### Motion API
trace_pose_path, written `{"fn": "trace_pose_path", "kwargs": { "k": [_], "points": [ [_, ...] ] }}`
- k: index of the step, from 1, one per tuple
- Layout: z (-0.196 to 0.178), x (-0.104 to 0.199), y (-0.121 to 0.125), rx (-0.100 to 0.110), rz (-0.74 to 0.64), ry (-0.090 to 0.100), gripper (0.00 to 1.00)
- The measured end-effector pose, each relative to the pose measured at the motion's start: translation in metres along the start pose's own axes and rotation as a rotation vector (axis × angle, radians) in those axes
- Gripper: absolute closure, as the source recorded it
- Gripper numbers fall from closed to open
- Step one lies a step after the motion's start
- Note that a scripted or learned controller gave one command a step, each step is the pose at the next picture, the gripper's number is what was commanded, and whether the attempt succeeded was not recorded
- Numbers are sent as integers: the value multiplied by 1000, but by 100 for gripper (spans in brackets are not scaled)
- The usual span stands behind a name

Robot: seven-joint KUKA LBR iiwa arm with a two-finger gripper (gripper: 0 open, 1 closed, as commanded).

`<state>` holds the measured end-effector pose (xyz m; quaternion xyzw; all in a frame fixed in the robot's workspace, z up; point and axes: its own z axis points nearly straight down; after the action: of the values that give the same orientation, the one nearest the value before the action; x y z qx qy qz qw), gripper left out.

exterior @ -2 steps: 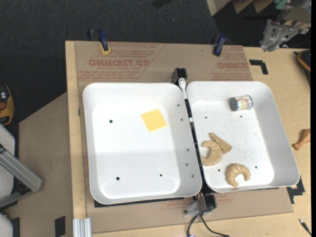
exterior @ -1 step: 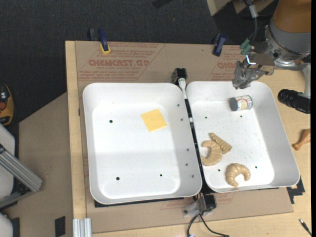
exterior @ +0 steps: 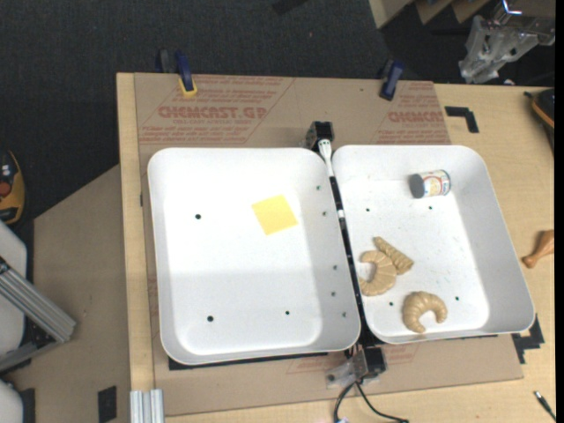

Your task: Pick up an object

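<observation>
While every object lies loose in the bins, the pick seems not yet begun. A yellow square (exterior: 274, 214) sits near the middle of the left bin (exterior: 176, 324). The right bin (exterior: 502, 263) holds a small can (exterior: 429, 184) toward its far edge and two croissant-shaped pieces (exterior: 384, 267) (exterior: 423, 310) toward its near-left corner. I cannot tell the end effector's state; choosing, reaching and grasping all remain.

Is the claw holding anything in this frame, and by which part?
Nothing is held: the yellow square, small can and both croissants lie in the bins.
</observation>
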<state>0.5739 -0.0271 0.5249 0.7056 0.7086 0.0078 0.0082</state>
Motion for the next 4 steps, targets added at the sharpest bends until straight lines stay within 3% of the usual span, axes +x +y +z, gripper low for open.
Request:
{"fn": "trace_pose_path", "kwargs": {
  "k": [1,2,3,4],
  "points": [
    [208,81,16,41,-2,2,100],
    [-22,98,-4,0,0,4,100],
    [70,174,-43,34,-4,0,100],
    [243,236,-60,41,-2,-4,100]
  ]
}}
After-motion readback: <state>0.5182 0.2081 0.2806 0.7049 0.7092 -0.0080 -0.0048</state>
